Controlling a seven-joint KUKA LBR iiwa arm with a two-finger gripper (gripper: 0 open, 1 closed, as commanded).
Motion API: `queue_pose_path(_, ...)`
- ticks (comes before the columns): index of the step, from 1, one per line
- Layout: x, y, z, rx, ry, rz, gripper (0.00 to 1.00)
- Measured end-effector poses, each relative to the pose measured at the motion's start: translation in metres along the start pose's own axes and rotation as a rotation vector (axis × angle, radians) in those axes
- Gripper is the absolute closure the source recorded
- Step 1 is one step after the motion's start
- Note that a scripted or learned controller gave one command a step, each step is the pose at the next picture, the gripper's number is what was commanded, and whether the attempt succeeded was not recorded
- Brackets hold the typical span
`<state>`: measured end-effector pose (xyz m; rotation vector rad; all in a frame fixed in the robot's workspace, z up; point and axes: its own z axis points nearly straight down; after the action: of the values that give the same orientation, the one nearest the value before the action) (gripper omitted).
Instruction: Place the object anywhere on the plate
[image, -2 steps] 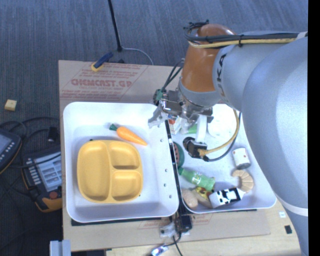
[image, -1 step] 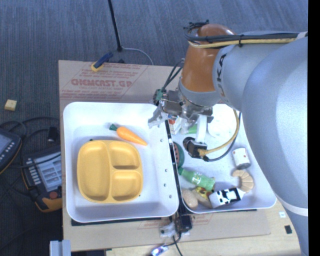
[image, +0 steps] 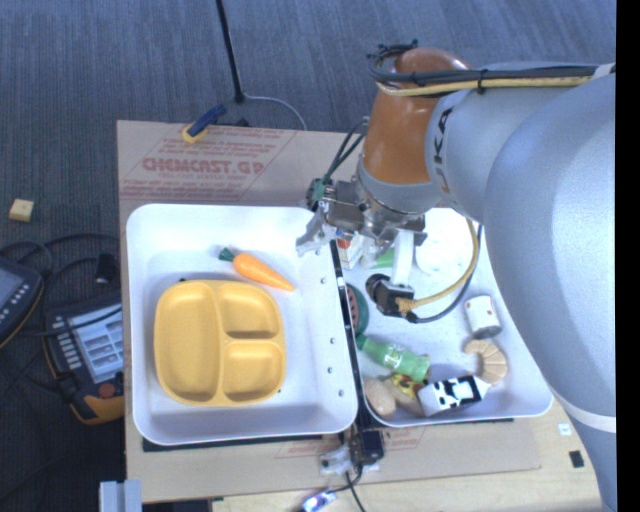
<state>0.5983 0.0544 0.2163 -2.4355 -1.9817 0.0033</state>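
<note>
Beside the glossy, three-welled yellow plate lies a tapered carrot; claw state unclear

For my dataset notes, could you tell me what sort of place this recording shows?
Probably a robotics lab bench: a grey arm reaches over two white bins holding toy food such as a carrot, with cables and a handheld controller on grey carpet.

A yellow plate with three compartments sat in the left bin, a carrot just beside its upper edge. The claw hung over the divide between the bins.
</note>
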Motion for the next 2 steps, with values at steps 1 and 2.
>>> queue_pose_path(1,0.0000,0.0000,0.0000,0.000,0.000,0.000,0.00)
queue_pose_path(2,0.0000,0.0000,0.0000,0.000,0.000,0.000,0.00)
